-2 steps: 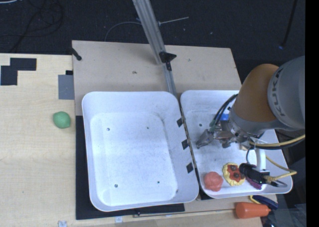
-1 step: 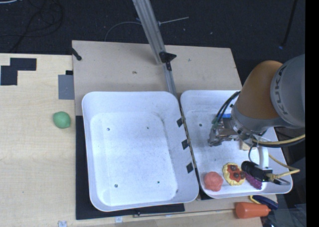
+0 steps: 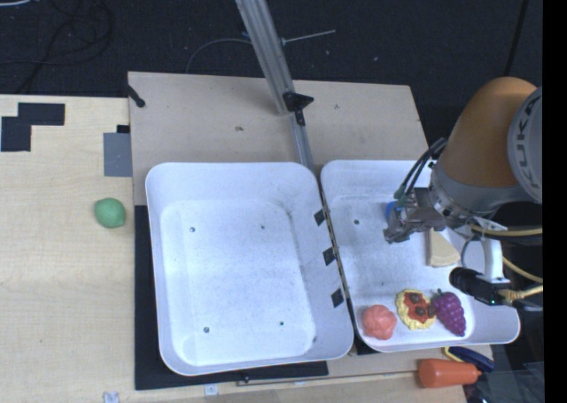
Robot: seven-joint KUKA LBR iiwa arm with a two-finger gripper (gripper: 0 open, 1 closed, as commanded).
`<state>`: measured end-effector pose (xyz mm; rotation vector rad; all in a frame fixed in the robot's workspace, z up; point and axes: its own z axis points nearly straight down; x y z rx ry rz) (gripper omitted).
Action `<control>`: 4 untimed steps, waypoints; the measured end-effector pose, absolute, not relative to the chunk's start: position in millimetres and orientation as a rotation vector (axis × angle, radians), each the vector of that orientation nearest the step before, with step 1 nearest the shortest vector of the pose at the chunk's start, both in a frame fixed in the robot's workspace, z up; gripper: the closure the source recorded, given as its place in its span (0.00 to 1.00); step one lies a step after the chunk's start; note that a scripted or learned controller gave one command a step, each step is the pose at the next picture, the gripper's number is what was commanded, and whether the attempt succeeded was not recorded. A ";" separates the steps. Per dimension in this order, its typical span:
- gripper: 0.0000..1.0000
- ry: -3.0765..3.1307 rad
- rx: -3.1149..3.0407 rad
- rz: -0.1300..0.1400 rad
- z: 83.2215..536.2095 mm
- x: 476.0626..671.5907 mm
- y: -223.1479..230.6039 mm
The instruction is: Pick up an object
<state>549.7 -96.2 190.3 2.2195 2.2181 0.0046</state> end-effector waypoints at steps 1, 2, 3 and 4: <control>1.00 2.218 2.220 0.004 242.4 550.5 -96.7; 1.00 2.225 2.219 0.000 231.8 549.0 -49.8; 1.00 2.226 2.218 -0.001 221.1 553.5 0.8; 1.00 2.226 2.219 0.000 221.4 565.0 49.2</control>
